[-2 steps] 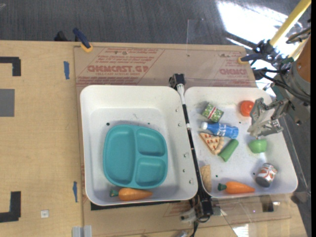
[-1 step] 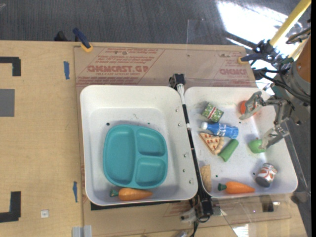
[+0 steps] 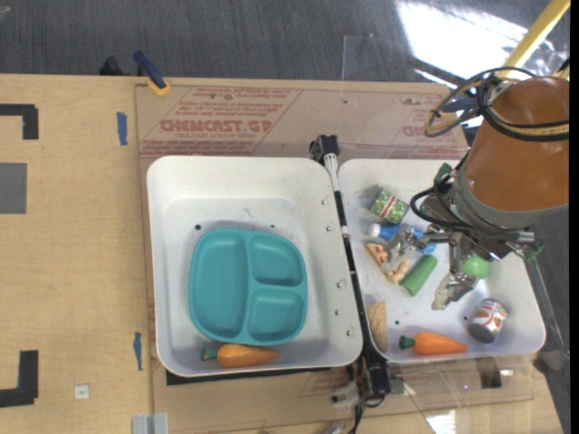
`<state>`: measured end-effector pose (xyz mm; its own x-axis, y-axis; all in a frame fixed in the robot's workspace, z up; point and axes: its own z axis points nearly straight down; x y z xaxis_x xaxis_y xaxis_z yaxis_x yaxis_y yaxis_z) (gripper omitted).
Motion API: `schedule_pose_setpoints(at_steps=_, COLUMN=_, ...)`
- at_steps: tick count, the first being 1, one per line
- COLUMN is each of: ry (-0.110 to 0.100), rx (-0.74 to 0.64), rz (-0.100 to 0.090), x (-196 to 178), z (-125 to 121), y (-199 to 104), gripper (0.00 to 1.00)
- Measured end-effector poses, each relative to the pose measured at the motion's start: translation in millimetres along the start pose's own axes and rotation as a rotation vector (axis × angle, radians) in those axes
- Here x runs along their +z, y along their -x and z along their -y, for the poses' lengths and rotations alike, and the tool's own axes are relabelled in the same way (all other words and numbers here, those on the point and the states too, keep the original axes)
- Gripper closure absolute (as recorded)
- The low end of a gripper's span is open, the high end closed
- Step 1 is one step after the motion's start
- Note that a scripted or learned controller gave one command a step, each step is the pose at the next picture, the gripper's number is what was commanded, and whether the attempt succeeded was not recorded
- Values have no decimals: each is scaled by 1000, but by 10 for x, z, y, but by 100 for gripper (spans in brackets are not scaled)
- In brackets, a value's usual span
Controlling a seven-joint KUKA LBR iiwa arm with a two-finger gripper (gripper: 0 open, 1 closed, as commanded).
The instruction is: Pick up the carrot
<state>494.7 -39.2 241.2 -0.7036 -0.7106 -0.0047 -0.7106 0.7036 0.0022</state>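
The carrot (image 3: 436, 342) lies on the floor of the right bin (image 3: 534, 328), close to its lower wall, toward the lower right of the frame. The gripper (image 3: 455, 289) hangs above and slightly to the right of it in the frame, near but apart, with bare white bin floor between the two. The metal fingers (image 3: 450, 290) point down toward the bin, but whether they are spread or closed cannot be told from this slanted view; nothing is seen caught between them. The carrot's long axis runs almost level across the frame, its green stem end to the left and its orange tip to the right. A second carrot (image 3: 242, 354) rests in the left bin (image 3: 172, 242), along that bin's lower wall just below a teal divided plate (image 3: 247, 285), also lying nearly level with its green end to the left. Around the right-hand carrot, a small red and white can (image 3: 488, 318) sits just up and to the right, and a tan piece of food (image 3: 376, 320) lies to its left by the divider between the bins. Further up are a green cylinder (image 3: 419, 274), a slice of pizza (image 3: 379, 254), a small blue item (image 3: 389, 234) and a green and red packet (image 3: 389, 206). The arm's (image 3: 525, 152) orange band covers the upper right corner of that bin.
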Motion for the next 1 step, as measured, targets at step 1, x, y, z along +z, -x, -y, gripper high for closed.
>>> schedule_pose_setpoints(at_steps=1, ry=-2, rx=-255, rz=0, x=-12, z=-87, y=19, gripper=0)
